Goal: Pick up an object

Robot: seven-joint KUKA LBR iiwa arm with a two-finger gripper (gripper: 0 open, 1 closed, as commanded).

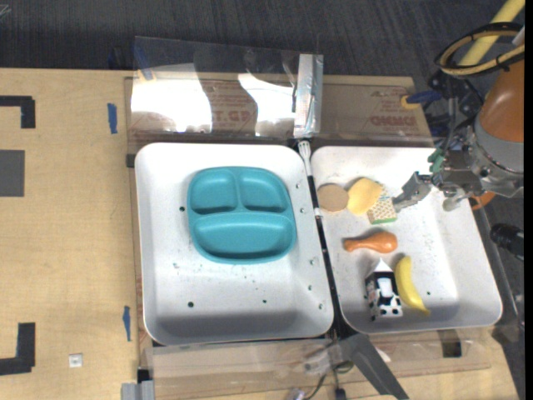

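Note:
The right bin holds several small objects. A tan round disc lies next to a yellow lump and a speckled wafer piece. Below these lie an orange drumstick-shaped toy, a yellow banana and a black-and-white cow figure. My gripper hangs over the bin's upper right part, just right of the wafer piece. It is open, with its fingers spread apart and nothing between them.
A teal divided plate lies in the left bin. A clear plastic sheet and cardboard stand behind the bins. Yellow cables hang near the arm at the upper right.

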